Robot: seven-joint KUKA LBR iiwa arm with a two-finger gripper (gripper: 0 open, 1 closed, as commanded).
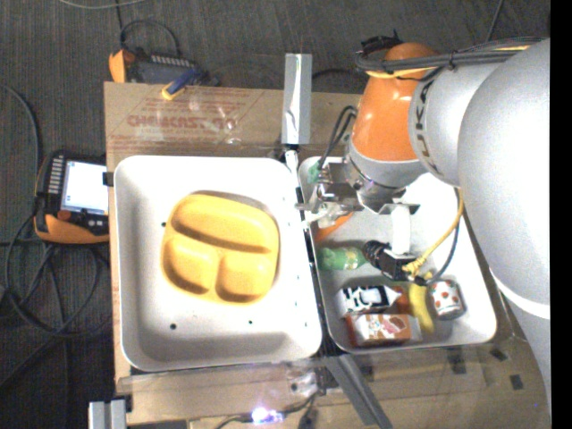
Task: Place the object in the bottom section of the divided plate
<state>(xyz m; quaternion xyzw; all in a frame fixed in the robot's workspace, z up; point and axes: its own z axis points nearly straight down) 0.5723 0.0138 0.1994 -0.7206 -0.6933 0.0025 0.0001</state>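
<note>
A yellow divided plate [221, 245] lies in the middle of the left white bin [134, 311], with one long section at the far side and two smaller ones at the near side. My gripper [322, 202] hangs over the far left corner of the right bin [478, 324], close to the wall between the bins. Just below it an orange object [331, 228] pokes out, partly hidden by the gripper. I cannot make out whether anything is between the fingers.
The right bin also holds a green bottle [340, 258], a black-and-white carton [371, 295], a red-brown packet [382, 328], a banana [420, 309] and a red-and-white can [447, 298]. The arm's body covers the bin's far right.
</note>
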